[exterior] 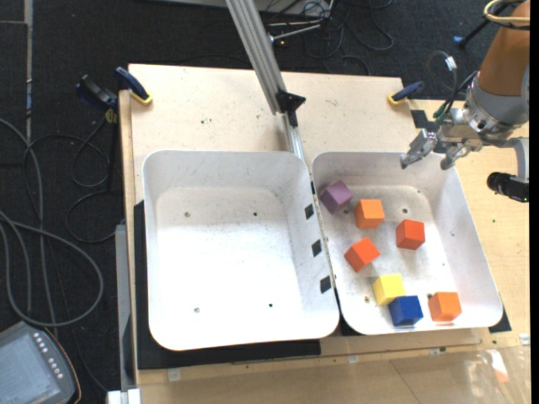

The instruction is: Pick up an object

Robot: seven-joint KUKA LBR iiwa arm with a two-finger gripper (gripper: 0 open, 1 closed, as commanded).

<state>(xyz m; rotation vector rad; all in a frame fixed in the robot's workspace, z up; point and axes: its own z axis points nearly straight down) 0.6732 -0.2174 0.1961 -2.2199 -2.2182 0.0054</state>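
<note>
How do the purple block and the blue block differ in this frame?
The purple block is pale and sits alone at the far left of the right bin; the blue block is saturated and sits near the bin's front edge. The blue block touches the yellow block; the purple block touches no other block. Both are small cubes, similar in size, resting on the bin floor.

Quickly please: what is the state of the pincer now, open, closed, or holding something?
Pincer: open, nothing between its fingers, above the far rim of the right shallow white plastic bin.
</note>
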